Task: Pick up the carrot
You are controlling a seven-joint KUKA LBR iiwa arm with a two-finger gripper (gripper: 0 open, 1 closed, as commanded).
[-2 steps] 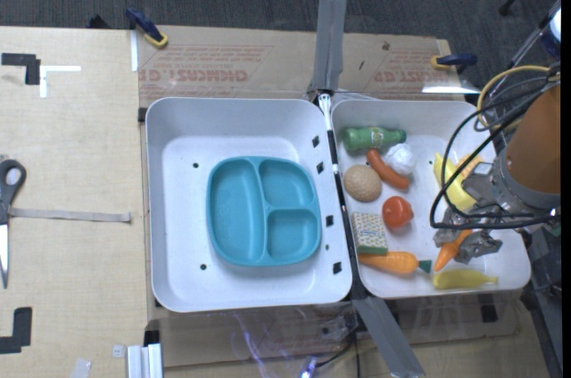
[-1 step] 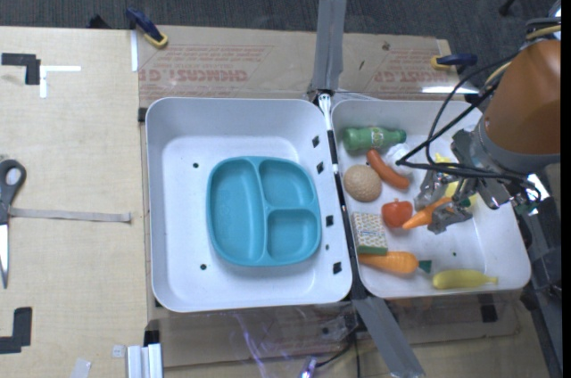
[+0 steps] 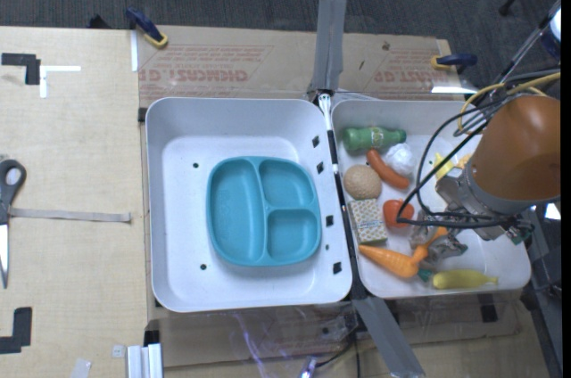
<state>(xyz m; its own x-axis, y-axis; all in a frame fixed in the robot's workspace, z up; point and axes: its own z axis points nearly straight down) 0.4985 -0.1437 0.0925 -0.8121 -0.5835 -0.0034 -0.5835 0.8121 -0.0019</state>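
Gripper (image 3: 443, 244) hung low over the right bin (image 3: 508, 276), near its front edge; finger state could not be told. Carrot (image 3: 391, 259) lay just left of it, toward the front-left corner, long axis running left-right, thick end nearest the gripper.

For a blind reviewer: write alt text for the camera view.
A grey arm hangs over the right bin, near a carrot among toy foods including a green bottle and a yellow piece. The left bin holds a teal divided plate.
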